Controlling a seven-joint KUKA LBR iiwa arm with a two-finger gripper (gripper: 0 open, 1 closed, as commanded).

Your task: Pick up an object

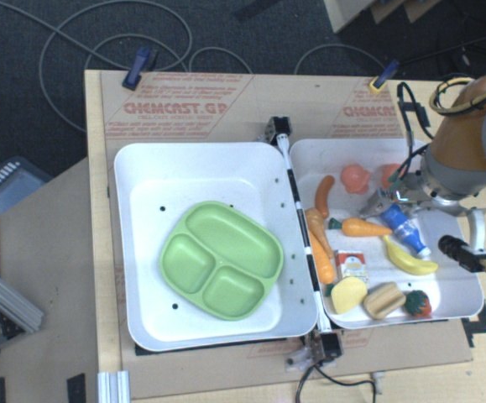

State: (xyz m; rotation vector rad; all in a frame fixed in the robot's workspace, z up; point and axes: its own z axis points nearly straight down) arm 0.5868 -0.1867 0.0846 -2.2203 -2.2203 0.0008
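Note:
The right bin [467, 299] holds several toy foods: a blue bottle [404, 231], a small carrot [365, 227], a banana [410, 260], a pink ball [355, 177] and a red piece [390, 175]. An orange sausage [323, 193] lies near the bin's left wall. My gripper [396, 201] reaches down into the back right part of this bin, just above the blue bottle's upper end and right of the carrot. I see nothing clearly held in it.
A green divided plate [220, 260] lies in the left bin [125, 166]. Along the right bin's left wall lies a long orange piece [320, 250]. Nearer the front are a small carton [353, 266], a yellow lump [348, 294], a bread roll [384, 300] and a strawberry [419, 303].

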